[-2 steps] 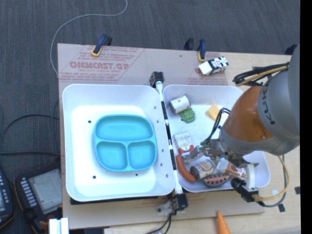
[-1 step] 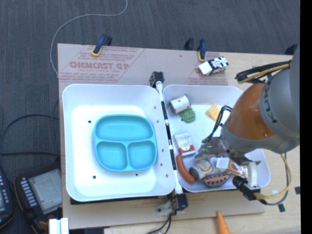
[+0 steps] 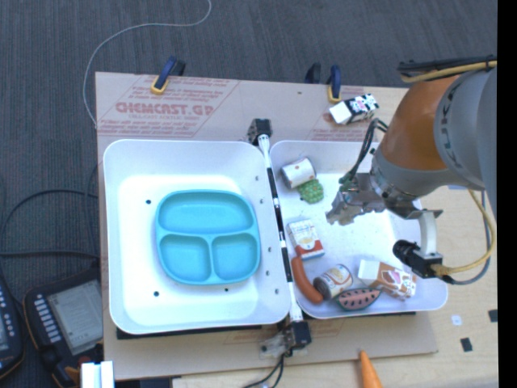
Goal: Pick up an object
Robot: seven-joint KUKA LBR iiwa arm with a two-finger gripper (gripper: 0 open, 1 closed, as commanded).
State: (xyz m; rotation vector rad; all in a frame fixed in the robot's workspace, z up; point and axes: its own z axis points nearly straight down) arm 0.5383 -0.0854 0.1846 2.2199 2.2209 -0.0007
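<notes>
A: Gripper (image 3: 341, 213)?
B: Centre-right of frame, low over the right bin (image 3: 436, 301), arm coming in from the right edge. Fingers blurry, can't tell if they're apart or together. Nothing seen between them.
A: Objects?
B: All in the right bin. White roll (image 3: 296, 170) and green lump (image 3: 311, 190) in its upper left corner, just left of the gripper. Small carton (image 3: 304, 237) below those. Sausage (image 3: 303, 277), can (image 3: 333, 280), melon slice (image 3: 358, 298) and a packet (image 3: 394, 280) along the lower edge.
A: Left bin (image 3: 129, 184)?
B: Blue divided tray (image 3: 208, 237) in its middle, three compartments.
A: Anything outside?
B: Toy cow (image 3: 353, 108) on the board, upper right, above the right bin.
</notes>
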